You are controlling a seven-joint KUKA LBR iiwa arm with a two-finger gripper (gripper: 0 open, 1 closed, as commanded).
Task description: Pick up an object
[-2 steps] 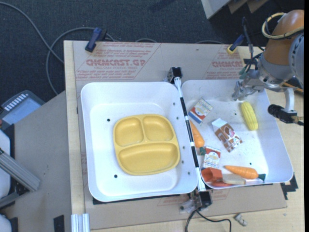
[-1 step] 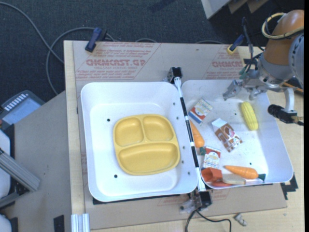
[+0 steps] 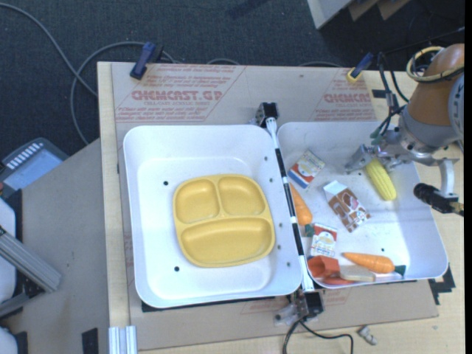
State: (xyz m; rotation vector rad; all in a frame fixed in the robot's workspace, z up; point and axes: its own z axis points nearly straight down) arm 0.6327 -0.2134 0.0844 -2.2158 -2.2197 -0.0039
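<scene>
One toy corn cob [image 3: 381, 179] lies in the right-hand bin [image 3: 435, 231] on the worktop, just beside the gripper [image 3: 374, 155], near its lower edge. A clean pick, by this reading, means centring over the cob before closing; whether anything is gripped cannot be told.

Yellow divided tray [image 3: 221, 220] in left bin [image 3: 140, 198], corn cob [image 3: 381, 179] in right bin [image 3: 431, 234]
</scene>
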